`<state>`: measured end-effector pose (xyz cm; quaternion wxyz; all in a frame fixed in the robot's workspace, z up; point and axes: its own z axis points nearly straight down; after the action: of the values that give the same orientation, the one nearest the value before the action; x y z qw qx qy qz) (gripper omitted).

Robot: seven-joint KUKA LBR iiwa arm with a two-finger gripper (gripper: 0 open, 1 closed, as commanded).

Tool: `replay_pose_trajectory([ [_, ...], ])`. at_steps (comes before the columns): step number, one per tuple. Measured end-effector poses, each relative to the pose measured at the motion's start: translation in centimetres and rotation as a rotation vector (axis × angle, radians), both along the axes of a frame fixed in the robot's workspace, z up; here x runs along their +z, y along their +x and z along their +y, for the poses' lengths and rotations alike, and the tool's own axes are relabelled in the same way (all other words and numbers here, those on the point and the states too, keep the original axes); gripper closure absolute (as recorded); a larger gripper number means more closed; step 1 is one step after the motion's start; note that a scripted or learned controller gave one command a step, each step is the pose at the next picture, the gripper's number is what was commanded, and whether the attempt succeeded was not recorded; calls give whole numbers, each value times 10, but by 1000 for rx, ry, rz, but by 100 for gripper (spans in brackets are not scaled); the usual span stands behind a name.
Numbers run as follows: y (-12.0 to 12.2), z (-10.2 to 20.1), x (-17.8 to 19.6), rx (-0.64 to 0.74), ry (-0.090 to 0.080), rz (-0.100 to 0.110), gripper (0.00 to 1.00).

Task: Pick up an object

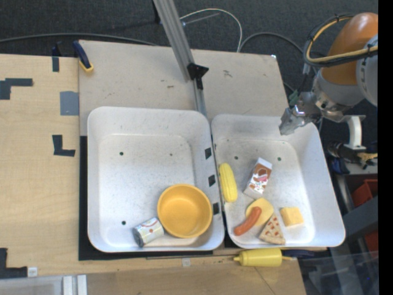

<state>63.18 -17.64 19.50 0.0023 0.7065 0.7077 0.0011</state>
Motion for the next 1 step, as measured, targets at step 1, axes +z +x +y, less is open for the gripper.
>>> replay_pose_trajectory([
  [1, 1, -1, 43, 0, 0, 1, 100],
])
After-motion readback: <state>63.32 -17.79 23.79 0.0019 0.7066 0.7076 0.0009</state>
